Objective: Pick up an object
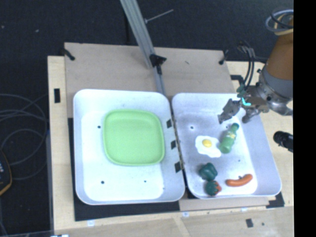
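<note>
The right bin (195, 107) holds a green bottle (228, 138), a fried egg toy (208, 145), a green pepper (208, 171), a small red and green piece (213, 187) and a red sausage (239, 180). My gripper (238, 113) hangs over the upper right part of this bin, just above the bottle's cap. Its two dark fingers stand apart with nothing between them.
The left bin (89, 177) holds a light green square plate (133, 137). A grey metal pole (140, 28) slants down from the top to the seam between the bins. Dark cables trail at the far left of the floor.
</note>
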